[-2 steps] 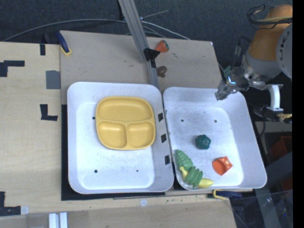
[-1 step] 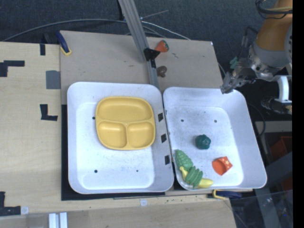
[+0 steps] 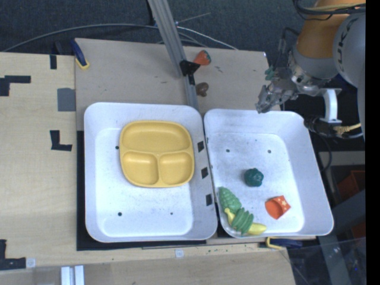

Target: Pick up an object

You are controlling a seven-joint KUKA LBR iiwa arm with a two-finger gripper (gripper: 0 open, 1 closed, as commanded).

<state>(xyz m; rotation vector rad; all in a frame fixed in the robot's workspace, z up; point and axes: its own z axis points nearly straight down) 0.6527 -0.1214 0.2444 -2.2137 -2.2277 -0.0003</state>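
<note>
The gripper (image 3: 265,104) hung over the far rim of the right bin (image 3: 309,159), nothing between its fingers; whether they were open or closed could not be told. Well below it in that bin lay a green ball (image 3: 254,177), an orange block (image 3: 277,206) and a green-yellow toy (image 3: 238,215). Off to its left, the left bin (image 3: 98,177) held a yellow tray (image 3: 157,153).

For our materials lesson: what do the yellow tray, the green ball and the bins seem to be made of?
Yellow tray: likely moulded plastic, matt, with smooth rounded compartments and one even colour.
Green ball: perhaps rubber or plastic, dull and bumpy; too small to be sure.
Bins: probably thin white plastic, with soft rounded rims and a slight sheen.
</note>
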